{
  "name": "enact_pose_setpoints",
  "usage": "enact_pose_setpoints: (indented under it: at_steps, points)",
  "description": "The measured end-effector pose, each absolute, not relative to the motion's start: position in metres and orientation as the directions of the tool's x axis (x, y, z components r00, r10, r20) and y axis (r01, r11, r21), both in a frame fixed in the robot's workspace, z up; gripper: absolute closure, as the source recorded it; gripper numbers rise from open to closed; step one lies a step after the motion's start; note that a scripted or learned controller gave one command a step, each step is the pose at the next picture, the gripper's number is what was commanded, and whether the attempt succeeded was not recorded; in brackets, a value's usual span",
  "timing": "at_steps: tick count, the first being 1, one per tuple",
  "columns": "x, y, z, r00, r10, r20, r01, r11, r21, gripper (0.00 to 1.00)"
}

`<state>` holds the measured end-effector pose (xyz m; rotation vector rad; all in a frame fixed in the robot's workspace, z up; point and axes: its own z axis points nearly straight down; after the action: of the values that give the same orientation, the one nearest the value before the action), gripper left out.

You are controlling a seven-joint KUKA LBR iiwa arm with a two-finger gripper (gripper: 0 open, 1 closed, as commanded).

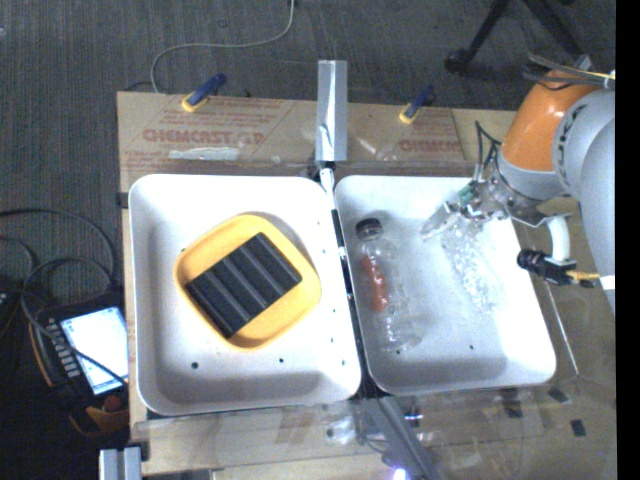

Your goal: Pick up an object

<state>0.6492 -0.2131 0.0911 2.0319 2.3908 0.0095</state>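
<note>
The arm reaches in over the right bin (540, 363), its claw (478, 203) low near the bin's far right corner, just above a crumpled clear plastic wrap (468, 260); its state cannot be told. A clear bottle (378, 276) lies by that bin's left wall. A yellow tray (249, 279) rests in the left bin (160, 373).

1. Two white bins (150, 298), centre of frame.
2. Yellow tray (205, 258) with black ribbed insert, left bin.
3. Clear bottle (378, 283), black cap, reddish label band, right bin.
4. Transparent crinkled plastic (470, 263), right bin.
5. Grey arm (600, 168), orange band, right edge.
6. Brown cardboard (230, 133), red lettering, blue-yellow clamps (203, 91), upper frame.
</note>
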Motion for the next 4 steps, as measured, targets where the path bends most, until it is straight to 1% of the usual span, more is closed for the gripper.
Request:
enact_pose_setpoints:
  at_steps: [1, 2, 3, 4]
  points:
    - [0.643, -0.192, 0.181, -0.094, 0.996, -0.001, 0.996, 0.094, 0.001, 0.0]
    - [0.611, -0.185, 0.186, -0.253, 0.968, -0.001, 0.968, 0.253, 0.0, 0.0]
    - [0.63, -0.195, 0.094, -0.221, 0.975, -0.001, 0.975, 0.221, 0.001, 0.0]
    - [0.608, -0.192, 0.091, -0.301, 0.954, -0.01, 0.954, 0.301, 0.012, 0.0]
